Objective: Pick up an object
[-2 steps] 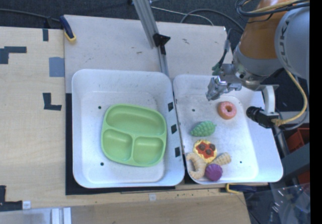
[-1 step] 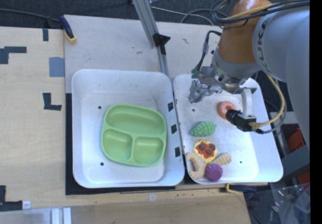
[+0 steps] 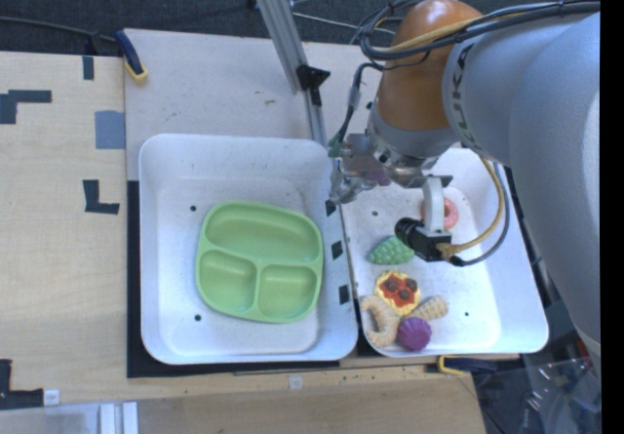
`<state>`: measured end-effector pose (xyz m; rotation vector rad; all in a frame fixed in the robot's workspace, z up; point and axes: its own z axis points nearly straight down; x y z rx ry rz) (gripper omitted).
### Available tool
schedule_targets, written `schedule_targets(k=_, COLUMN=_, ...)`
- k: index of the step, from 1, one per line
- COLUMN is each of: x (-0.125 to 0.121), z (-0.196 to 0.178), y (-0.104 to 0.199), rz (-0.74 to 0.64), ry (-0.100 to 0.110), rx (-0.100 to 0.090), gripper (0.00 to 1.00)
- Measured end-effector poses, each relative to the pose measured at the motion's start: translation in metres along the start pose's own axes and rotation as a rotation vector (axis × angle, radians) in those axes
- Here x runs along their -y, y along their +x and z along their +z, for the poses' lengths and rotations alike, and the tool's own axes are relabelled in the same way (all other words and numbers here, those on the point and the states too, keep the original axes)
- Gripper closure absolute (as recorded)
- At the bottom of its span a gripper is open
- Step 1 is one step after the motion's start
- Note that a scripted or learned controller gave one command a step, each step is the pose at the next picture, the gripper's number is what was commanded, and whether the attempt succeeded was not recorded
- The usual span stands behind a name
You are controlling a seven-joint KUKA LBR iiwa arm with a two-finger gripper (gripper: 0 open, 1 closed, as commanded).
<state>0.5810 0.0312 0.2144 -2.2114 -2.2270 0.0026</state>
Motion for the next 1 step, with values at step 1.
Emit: schedule_targets(k=1, x=0.0006, z=0.0020, y=0.0629, rz=-0.001, ry=-0.001, rx=-0.001, gripper=1.00)
